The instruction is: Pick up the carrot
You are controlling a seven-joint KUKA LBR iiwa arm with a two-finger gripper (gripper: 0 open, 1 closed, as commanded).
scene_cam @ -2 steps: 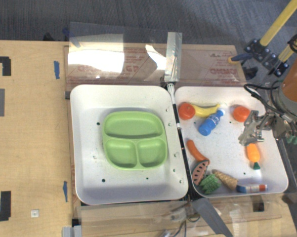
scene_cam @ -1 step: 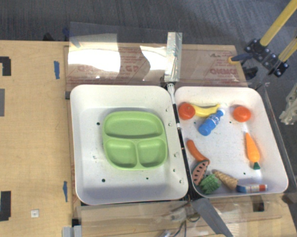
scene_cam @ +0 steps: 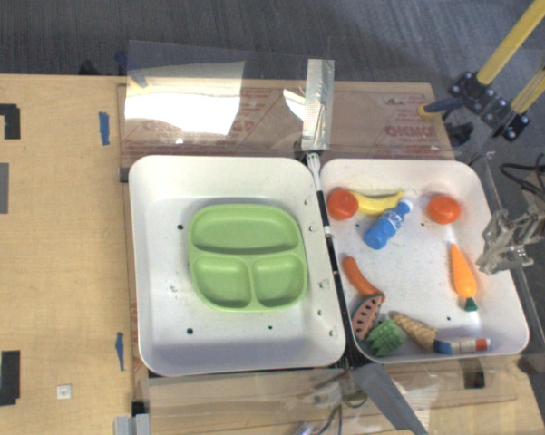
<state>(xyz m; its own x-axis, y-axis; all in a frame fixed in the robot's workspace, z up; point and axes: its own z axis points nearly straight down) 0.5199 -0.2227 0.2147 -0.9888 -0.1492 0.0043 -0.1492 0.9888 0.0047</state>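
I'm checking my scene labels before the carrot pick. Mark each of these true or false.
1. The carrot lies in the right bin. True.
2. The green plate sits in the right bin. False: it sits in the left bin.
3. The blue bottle lies just below the banana. True.
4. The carrot rests on the green plate. False: it lies on the right bin's floor, near that bin's right wall.
5. The green plate has three compartments. True.
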